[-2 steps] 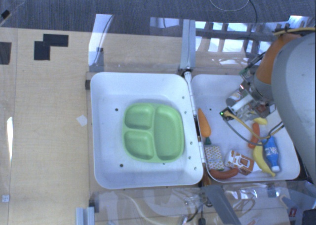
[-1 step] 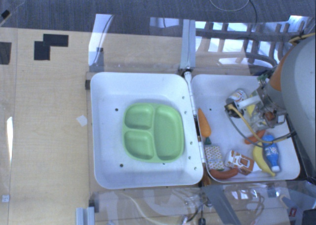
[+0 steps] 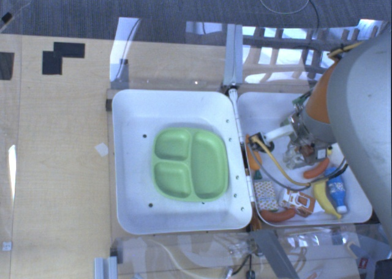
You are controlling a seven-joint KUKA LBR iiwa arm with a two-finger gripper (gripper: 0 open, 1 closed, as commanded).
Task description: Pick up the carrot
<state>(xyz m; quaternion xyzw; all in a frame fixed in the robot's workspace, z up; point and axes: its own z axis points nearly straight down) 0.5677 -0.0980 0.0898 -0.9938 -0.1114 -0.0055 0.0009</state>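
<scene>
Left bin [image 3: 128, 167]: green plate [image 3: 190, 163]. Right bin [image 3: 257, 112]: carrot [image 3: 253, 156], banana [image 3: 326, 200], bottle [image 3: 337, 193]; gripper [image 3: 296, 149] above, finger state unreadable.

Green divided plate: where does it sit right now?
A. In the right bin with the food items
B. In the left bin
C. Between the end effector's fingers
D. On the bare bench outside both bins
B. The green divided plate lies flat on the floor of the left bin, apart from the cluttered right bin.
</scene>
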